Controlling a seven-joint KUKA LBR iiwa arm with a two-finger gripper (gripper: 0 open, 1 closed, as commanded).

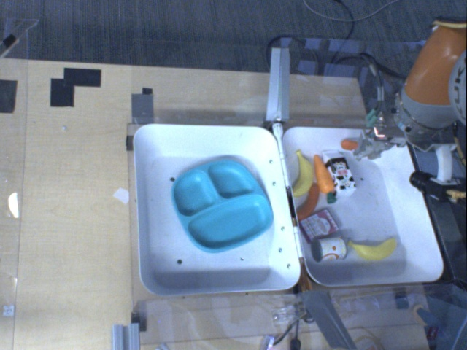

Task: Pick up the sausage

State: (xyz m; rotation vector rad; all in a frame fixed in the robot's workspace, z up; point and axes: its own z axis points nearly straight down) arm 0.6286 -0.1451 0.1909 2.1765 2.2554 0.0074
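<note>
Gripper (373,138) hangs over far right corner of right bin (419,195); can't tell if jaws are apart or holding anything. Sausage (309,203) lies at bin's left side, btwn banana (302,175) and carrot (323,175), just above a small packet (319,225).

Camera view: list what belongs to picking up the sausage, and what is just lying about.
For the job:
sausage
end effector

Lying about:
carrot
banana by the divider
front banana
black-and-white toy
pink packet
small can
blue plate
</note>
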